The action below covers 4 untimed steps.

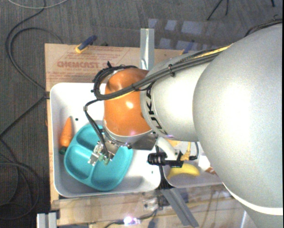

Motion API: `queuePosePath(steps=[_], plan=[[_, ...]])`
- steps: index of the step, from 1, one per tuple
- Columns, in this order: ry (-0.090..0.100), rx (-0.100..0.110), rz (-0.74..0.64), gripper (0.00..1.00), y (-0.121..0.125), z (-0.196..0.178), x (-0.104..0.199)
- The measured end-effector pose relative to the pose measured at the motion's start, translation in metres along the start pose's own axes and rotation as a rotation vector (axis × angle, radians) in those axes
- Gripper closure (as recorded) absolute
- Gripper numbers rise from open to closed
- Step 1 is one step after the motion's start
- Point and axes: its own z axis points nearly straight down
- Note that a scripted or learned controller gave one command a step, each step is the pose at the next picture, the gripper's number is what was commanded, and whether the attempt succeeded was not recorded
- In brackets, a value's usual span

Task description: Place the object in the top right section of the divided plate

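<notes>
We find the gripper [100, 154] hanging over the middle of the teal plate [77, 163], below the arm's orange band [125, 103]. Its fingers are small and metallic against the plate, and we cannot tell whether they stand apart or together, nor whether anything sits between them.

The plate lies in the lower half of the left bin [58, 99]. Its 6 o'clock rim runs close to the bin's near wall, and its 9 o'clock rim sits near the left wall. A ridge divides its sections, part hidden by the wrist.

The carrot [66, 133] lies at the plate's 10 o'clock, just beside the rim, lengthwise near the bin's left wall, outside the plate.

Open white floor shows at 12 o'clock of the carrot and at 3 o'clock of the plate. A yellow item [183, 171] lies in the right bin [168, 180], under the arm [227, 118].
</notes>
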Motion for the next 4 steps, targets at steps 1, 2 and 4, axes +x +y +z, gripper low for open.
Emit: queuePosePath(steps=[1,2,4], plan=[[-0.003,0.000,-0.154,1.00,0.029,-0.042,0.020],[-0.006,-0.001,-0.385,1.00,0.062,-0.099,-0.028],[-0.004,-0.002,-0.387,1.00,-0.060,-0.053,-0.044]])
